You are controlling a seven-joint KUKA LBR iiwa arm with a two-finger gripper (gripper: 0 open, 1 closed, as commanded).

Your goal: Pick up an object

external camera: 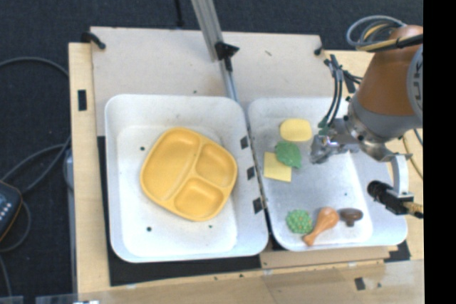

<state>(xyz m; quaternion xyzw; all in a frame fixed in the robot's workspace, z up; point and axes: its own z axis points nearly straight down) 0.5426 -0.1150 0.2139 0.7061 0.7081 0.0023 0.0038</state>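
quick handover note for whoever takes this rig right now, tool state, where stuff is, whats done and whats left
Tool: over the right bin, nothing visibly held.
Right bin: yellow round piece, green leaf, yellow square slice, broccoli, drumstick, brown mushroom.
Left bin: yellow divided plate.
Done: no pick yet.
Left: grasp and lift one object; the leaf and the round piece lie closest.

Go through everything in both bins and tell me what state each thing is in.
Yellow divided plastic plate: upright, in left bin.
Yellow oval toy: lying in right bin.
Green leaf toy: overlapping yellow square slice.
Green broccoli toy: lying flat.
Orange drumstick toy: lying flat.
Brown mushroom toy: on its side.
Gripper: hovering near leaf.
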